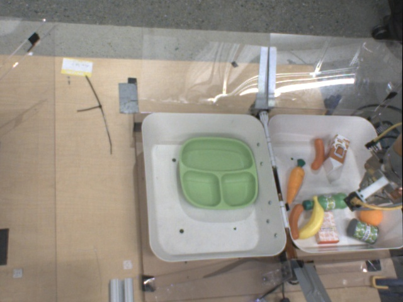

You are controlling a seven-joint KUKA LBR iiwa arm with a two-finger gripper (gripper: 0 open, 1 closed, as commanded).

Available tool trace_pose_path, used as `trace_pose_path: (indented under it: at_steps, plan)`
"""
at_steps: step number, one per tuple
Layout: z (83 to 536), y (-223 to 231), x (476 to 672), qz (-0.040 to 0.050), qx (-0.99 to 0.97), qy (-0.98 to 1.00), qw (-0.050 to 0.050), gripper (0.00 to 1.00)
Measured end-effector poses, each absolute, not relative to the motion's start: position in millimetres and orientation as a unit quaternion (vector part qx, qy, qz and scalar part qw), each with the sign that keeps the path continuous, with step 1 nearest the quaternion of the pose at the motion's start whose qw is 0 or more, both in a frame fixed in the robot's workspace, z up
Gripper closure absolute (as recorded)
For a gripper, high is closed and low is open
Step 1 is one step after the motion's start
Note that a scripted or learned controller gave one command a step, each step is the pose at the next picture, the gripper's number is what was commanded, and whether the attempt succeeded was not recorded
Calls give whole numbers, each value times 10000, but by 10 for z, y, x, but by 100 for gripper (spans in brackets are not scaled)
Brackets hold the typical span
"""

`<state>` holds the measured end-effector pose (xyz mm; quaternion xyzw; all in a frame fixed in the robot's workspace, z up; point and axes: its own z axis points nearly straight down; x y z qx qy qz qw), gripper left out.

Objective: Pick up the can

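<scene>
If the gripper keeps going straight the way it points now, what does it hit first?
Likely the green bottle: the gripper points left along the right bin toward it. Depth is unclear, so it might pass above.

Bench (63, 187) with two bins (164, 231)

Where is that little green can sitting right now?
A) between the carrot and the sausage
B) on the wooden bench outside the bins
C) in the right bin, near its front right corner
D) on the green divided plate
C: the can lies in the right bin by its front right corner, just below an orange, while the green divided plate is in the left bin.
</scene>
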<state>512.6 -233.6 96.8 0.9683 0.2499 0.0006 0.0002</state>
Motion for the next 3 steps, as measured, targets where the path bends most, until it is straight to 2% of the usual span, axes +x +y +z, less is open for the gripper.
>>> trace_pose_path:
  at_steps: [1, 2, 3]
  plan:
    - [1188, -2184, 4844, 4, 9947, 1028, -8, 0]
    - [1273, -2372, 4578, 3, 9949, 1010, -4, 0]
    - [1380, -2377, 4588, 14, 9947, 1025, -2, 100]
